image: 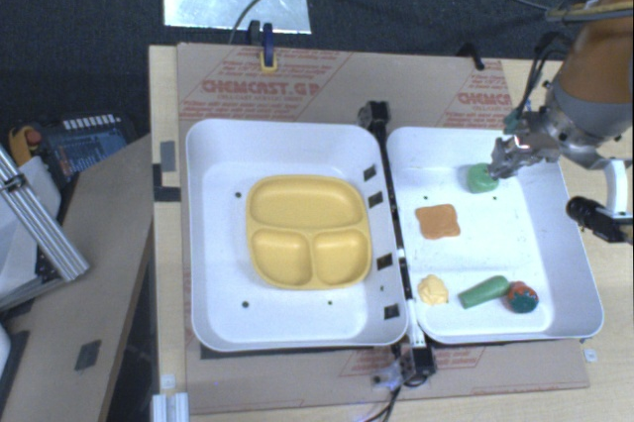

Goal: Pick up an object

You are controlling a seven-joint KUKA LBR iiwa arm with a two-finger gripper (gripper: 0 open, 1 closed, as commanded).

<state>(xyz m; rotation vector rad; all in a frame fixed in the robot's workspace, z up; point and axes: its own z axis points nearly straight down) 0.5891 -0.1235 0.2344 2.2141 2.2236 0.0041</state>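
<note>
1. Nearest us, along the 6 o'clock edge of the right bin (555, 212), we see a pale yellow lump (432, 289), a green cylinder (482, 292) and a small red and blue ball (522, 297) touching the cylinder's right end. We leave these alone for now.
2. Toward the bin's middle lies a flat orange square (437, 221), well apart from the rest.
3. At the bin's 12 o'clock side sits a round green piece (481, 178), and the gripper (508, 157) hangs just at its 2 o'clock, low over the floor. We judge this piece to be the target.
4. We cannot tell how the gripper is set, nor whether it has the piece.
5. To do the grasp well, we centre over the green piece before closing, since the tool looks offset to its upper right.
6. We go down straight, close firmly, then lift slowly and check the piece rises too.
7. In the left bin (213, 212), the yellow tray (302, 230) plays no part.
</note>
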